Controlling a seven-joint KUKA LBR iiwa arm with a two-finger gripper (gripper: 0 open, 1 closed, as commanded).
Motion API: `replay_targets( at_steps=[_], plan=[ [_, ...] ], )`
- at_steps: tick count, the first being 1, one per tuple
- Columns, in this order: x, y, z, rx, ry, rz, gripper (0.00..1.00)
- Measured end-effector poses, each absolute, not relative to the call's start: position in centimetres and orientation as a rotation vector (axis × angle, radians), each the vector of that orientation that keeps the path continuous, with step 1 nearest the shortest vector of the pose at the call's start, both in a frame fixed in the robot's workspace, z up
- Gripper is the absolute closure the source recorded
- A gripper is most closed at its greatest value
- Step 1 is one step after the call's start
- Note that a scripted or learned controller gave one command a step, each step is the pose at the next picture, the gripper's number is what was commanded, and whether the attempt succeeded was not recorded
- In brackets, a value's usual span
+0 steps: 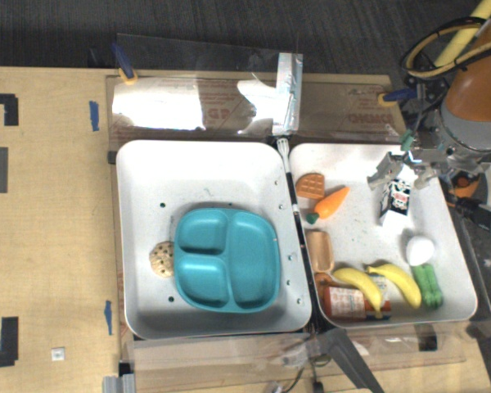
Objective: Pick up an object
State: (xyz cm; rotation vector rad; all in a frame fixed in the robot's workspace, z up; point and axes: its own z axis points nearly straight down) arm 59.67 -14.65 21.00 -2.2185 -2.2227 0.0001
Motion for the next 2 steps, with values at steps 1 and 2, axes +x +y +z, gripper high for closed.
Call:
replay_targets(
  at_steps=[1,2],
  plan=[
    [59.0,-13.2,16.9,-2.385,-2.038,0.003,0.0],
    [63.8,-9.0,11.4,-2.436,-1.978,0.003,0.0]
  ],
)
